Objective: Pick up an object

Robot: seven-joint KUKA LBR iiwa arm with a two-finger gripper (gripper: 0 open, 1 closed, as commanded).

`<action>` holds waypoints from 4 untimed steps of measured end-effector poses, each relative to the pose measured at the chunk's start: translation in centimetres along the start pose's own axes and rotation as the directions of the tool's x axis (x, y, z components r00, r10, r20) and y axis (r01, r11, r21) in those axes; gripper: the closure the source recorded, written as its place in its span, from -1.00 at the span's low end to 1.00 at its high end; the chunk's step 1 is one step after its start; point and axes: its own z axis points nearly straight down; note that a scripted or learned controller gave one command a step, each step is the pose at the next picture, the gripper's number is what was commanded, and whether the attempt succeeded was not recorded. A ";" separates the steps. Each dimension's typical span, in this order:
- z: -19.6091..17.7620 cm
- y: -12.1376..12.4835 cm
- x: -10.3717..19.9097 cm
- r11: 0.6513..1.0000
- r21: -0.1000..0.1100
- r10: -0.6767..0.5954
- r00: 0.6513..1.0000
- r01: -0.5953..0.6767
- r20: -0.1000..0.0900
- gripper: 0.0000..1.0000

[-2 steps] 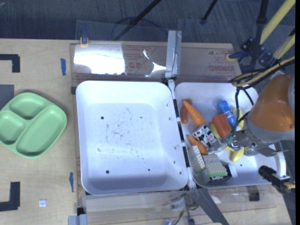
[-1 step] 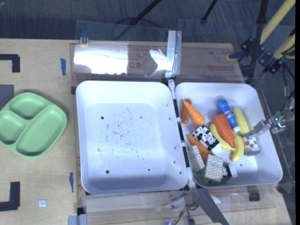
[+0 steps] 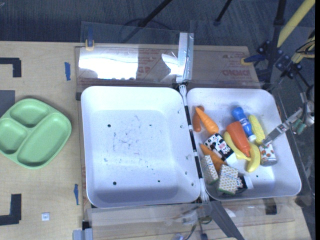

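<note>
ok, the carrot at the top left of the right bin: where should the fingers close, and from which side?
Likely the carrot's thick upper half, coming straight down with the fingers across its width. It lies diagonally with free bin floor on its upper right; its lower tip runs toward the black-and-white box, so avoid that end.

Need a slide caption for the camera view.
Gripper reaches into the right bin beside a banana and can.
</note>
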 end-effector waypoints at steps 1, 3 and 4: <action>0.1 2.5 -1.3 0.983 -0.001 -0.186 0.983 0.186 0.001 -1.00; 10.4 8.1 -4.7 0.871 -0.002 -0.491 0.871 0.491 0.001 -1.00; 9.6 8.2 -4.8 0.874 -0.006 -0.487 0.874 0.487 0.003 1.00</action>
